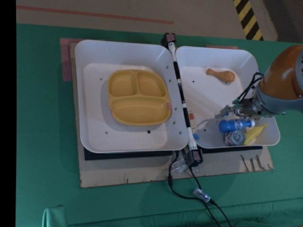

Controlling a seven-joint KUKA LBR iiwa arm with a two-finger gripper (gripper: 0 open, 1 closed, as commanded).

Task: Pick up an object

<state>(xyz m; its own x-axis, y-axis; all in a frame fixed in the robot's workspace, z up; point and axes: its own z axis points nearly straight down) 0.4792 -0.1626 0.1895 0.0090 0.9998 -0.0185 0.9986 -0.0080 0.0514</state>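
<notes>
Over the right bin [215,56], near its front right corner, the gripper [230,113] hung just above a small huddle of objects. Whether it was released or clenched could not be told from this slant. Just below it lay a blue bottle [235,125], touching or nearly touching a round grey piece [235,137] and a yellow piece [255,133]. A tan drumstick-shaped toy [220,74] lay well apart, toward the bin's back. A yellow divided plate [138,97] sat in the left bin [94,141].

The crowding looked like the main risk: closing there might catch a neighbour, or nudge the rounded bottle so it rolled aside. The bin wall stood close too, leaving little room.
</notes>
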